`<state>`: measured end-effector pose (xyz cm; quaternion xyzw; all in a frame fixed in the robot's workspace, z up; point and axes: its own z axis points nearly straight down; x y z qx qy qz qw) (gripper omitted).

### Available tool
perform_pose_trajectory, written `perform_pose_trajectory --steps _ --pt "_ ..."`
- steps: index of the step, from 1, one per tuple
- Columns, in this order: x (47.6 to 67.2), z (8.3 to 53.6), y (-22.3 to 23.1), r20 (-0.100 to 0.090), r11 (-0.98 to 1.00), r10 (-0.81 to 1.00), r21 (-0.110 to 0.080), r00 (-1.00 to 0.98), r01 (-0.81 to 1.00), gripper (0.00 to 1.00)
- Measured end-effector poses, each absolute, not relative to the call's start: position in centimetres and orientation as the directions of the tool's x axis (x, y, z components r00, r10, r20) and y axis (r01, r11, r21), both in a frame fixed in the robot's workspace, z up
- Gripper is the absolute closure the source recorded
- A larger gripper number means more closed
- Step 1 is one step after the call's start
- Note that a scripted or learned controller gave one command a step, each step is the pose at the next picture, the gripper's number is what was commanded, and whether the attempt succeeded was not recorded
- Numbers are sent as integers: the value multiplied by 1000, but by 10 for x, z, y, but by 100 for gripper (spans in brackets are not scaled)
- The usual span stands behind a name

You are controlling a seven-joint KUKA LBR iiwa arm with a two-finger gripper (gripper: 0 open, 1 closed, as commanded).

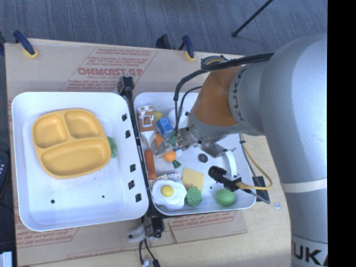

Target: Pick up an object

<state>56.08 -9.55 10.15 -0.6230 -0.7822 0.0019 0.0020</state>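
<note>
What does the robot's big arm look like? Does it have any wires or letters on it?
The arm is fat, round and smooth grey, with a shiny orange band near the wrist. Dark letters spell KUKA on the grey shell. Black cables loop around the wrist, and a thin yellow wire curls beside it. The claw end looks small and metal.

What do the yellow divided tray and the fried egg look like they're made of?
Yellow divided tray: likely molded plastic, matte to satin, given its uniform color, rounded compartment walls and soft sheen. Fried egg: probably a plastic or rubber toy, with a smooth glossy white and a domed yolk; which of the two is unclear.
</note>
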Motion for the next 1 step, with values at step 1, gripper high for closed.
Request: perform_pose_trajectory --steps 1 --pt "570 240 -63 0 262 965 -1 -262 965 100"
